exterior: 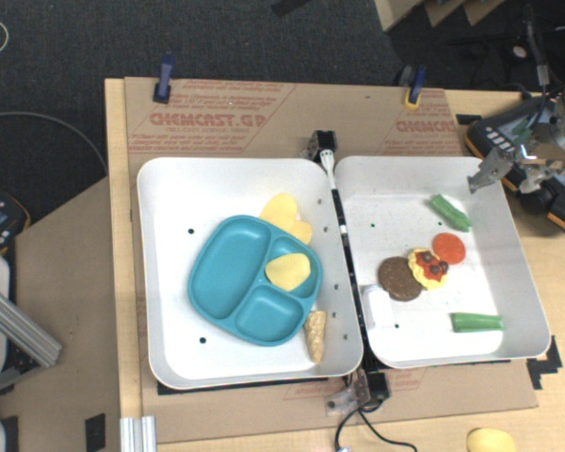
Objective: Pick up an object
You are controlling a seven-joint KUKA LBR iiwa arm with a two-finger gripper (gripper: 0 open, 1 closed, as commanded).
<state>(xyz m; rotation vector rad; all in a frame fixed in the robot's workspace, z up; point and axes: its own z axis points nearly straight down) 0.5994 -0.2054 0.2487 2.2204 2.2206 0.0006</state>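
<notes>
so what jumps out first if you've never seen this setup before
The blue tray in the left bin stands out first, with a yellow piece lying in one compartment. Next is the cluster in the right bin: a brown disc, a yellow and red item and an orange-red piece, flanked by two green sticks. The end effector hovers at that bin's far right corner.

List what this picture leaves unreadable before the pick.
- End effector, camera view: blurred at the right bin's far corner, finger state unreadable.
- Pale yellow piece, left bin: the blue tray covers its near part.
- Yellow object: cut off by the bottom edge.
- Brown disc: too small to identify.
</notes>
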